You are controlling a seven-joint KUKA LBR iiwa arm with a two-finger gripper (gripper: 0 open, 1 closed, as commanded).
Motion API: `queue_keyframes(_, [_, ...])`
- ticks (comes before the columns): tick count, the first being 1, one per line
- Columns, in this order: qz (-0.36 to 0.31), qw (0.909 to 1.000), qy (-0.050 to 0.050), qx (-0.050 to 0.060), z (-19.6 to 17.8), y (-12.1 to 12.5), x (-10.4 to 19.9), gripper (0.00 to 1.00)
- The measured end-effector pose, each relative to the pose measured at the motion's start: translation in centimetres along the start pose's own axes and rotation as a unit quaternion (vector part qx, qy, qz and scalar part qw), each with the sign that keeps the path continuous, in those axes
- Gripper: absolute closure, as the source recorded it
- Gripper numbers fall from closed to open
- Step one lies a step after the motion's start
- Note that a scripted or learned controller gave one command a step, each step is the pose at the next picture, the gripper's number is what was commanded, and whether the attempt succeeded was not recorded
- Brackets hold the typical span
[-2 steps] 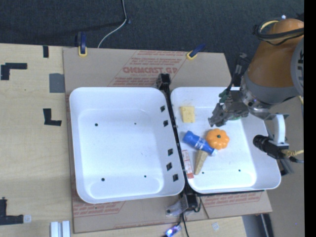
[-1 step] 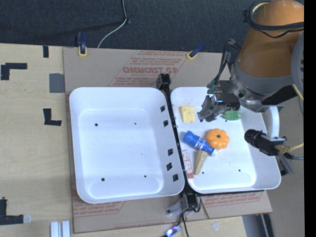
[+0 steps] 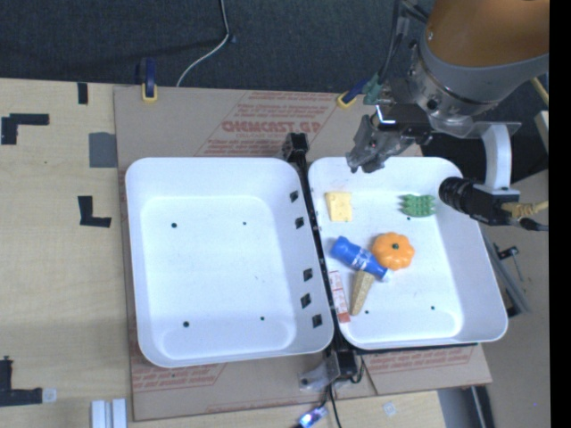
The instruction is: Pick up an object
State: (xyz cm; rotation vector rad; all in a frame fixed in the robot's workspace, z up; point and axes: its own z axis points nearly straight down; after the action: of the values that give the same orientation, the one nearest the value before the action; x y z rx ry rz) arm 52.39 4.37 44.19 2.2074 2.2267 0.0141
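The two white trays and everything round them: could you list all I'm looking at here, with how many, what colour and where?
bins: two, white, side by side on the bench
cardboard sheet: one, brown with red print, under the bins
cheese-like block: one, yellow, right bin, near its left wall
green toy: one, green, right bin, towards its far right side
pumpkin: one, orange, middle of the right bin
blue tube: one, blue, just left of the pumpkin
cone: one, tan, below the blue tube
clamps: two, yellow and blue, at the cardboard's far edge
arm: one, grey and orange, reaching in from the right
gripper: one, dark, over the right bin's far edge
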Motion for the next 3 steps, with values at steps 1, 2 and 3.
queue_keyframes(1, [0.004,1.0000,-0.002,0.007,4.7,1.5,-0.4,1.00])
queue_keyframes(2, [0.007,0.9999,-0.002,0.012,12.2,-4.6,-5.1,1.00])
queue_keyframes(3, [0.001,1.0000,0.000,-0.001,-0.5,-3.9,0.2,1.00])
